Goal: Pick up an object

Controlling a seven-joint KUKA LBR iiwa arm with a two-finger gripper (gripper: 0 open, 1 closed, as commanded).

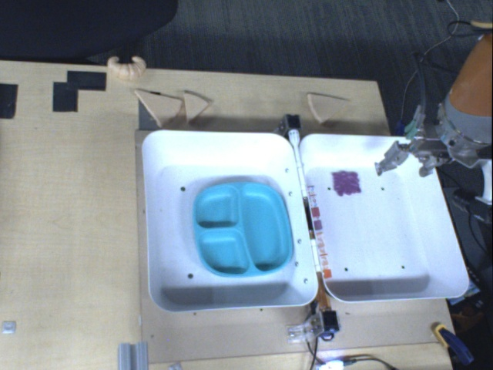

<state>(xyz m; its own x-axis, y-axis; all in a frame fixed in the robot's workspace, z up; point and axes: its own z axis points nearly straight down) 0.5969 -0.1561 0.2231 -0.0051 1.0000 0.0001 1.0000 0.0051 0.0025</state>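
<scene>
A small flat purple object [346,182] lies in the right white bin [393,276], near its back left. In the left white bin [166,206] rests a blue divided plate [243,227] with three compartments. My gripper [404,163] hangs over the back right part of the right bin, to the right of the purple object and apart from it. Its two fingers are spread, one fingertip [383,165] toward the purple object, and there is nothing between them.
A strip with coloured marks [315,230] runs along the divider between the bins. Wooden wedge brackets [173,102] stand behind the bins on the bench. Cables [327,334] sit at the front edge. Beside the right bin's right rim is the arm's body [470,106].
</scene>
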